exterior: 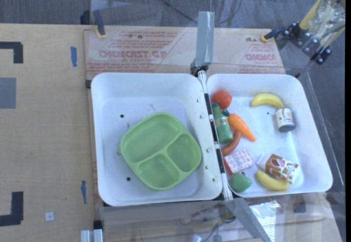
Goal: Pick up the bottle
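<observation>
The green bottle [222,124] lies in the right bin [310,125] against the divider, just left of the carrot [242,127], below the tomato [222,99]. The arm's gripper [315,38], seemingly top right, is too unclear to tell whether open or closed.

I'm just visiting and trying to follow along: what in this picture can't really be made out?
- End effector: blurred and partly cut off by the camera view's top right edge; its fingers cannot be read.
- Bottle: its lower end is crossed by the carrot; its label is too small to read.
- Can: print too small to read.
- Carton: hides part of the lower banana.
</observation>
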Motion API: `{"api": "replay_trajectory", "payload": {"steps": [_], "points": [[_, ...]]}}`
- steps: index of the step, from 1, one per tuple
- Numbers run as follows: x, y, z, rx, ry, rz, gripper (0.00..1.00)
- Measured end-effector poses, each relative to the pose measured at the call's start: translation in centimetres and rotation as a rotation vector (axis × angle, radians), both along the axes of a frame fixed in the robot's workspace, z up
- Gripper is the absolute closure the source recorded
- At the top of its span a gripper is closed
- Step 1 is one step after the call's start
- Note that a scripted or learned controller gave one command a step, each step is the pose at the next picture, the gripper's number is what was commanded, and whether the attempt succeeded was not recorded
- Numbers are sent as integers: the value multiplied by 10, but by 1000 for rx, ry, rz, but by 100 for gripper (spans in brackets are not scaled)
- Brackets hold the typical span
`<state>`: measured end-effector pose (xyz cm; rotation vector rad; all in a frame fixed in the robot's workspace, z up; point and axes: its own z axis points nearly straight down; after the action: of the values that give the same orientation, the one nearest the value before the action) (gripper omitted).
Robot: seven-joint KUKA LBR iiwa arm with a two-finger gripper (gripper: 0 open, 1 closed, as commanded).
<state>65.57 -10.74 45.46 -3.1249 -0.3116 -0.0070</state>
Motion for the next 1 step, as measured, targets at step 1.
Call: {"api": "replay_trajectory", "payload": {"steps": [1], "points": [[1,0,10,1,-1,1,100]]}}
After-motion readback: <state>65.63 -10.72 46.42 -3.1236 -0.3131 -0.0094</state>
